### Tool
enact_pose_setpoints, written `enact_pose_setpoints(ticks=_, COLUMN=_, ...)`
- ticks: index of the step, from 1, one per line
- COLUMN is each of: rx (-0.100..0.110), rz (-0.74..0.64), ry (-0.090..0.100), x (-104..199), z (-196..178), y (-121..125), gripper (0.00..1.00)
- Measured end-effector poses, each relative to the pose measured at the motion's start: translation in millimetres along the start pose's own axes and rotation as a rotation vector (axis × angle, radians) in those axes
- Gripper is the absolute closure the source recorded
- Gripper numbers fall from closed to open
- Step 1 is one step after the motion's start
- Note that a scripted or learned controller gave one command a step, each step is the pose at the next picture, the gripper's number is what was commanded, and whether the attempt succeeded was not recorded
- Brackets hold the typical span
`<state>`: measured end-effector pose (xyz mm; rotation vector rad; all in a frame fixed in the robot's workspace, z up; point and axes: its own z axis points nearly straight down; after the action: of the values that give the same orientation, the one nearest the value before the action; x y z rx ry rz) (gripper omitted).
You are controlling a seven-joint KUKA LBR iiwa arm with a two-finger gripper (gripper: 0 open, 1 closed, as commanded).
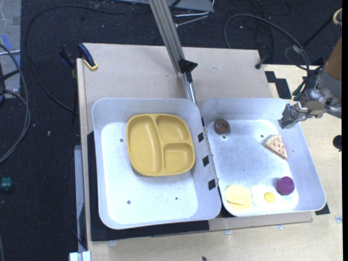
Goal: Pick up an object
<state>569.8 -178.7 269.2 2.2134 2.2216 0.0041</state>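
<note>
Right now my claw (286,118) hangs at the far right rim of the right bin (239,106), and I cannot tell how it is set, because it is small and dark against the rim. Nearest to it is the pizza slice (275,145), just below and slightly left of it, its long axis running down-right. I judge that the likeliest pick. Further below sit the purple ball (285,185), a fried egg (265,196) and a yellow slice (238,195); a brown lump (221,126) lies well left. The arm's upper part is cut off.
</note>
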Motion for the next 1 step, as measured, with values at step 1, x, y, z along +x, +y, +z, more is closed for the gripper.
enact_pose_setpoints(ticks=1, rx=0.006, rz=-0.004, ry=0.003, x=61.2, z=11.4, y=6.4, gripper=1.00)
